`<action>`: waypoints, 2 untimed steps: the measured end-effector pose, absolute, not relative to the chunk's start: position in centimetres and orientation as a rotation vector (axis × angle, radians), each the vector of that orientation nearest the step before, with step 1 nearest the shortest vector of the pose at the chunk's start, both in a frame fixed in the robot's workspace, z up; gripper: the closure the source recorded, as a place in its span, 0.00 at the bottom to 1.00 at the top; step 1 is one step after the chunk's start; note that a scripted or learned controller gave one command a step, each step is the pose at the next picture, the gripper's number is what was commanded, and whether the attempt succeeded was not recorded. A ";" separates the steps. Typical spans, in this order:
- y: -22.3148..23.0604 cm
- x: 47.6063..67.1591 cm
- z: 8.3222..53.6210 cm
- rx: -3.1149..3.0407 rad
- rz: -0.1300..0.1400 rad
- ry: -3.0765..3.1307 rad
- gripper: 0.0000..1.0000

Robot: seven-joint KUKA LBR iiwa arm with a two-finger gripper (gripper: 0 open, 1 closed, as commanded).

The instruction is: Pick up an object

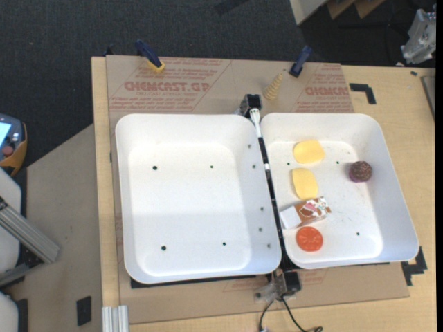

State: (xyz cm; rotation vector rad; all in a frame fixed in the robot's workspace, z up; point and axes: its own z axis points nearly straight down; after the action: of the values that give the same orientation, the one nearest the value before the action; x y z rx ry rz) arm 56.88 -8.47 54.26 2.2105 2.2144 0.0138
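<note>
Though you have two white bins side by side on the bench, every item lies in the right bin; the left bin adjoins it. Largest to smallest, you have: two yellow pieces, one lying crosswise, the other just below with its long axis running up-down; a small printed packet, tilted; a round red-orange disc beneath it; a dark purple ball, well apart. Jaw state: cannot tell.
</note>
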 end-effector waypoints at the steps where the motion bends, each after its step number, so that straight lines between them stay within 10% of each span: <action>1: -12.7 60.0 40.9 2.234 -0.014 2.223 1.00; 2: -11.5 60.1 52.6 2.209 0.014 2.214 1.00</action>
State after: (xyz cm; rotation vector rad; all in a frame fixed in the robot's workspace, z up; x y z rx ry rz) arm 60.06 -11.52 52.62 2.2094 2.2141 0.0135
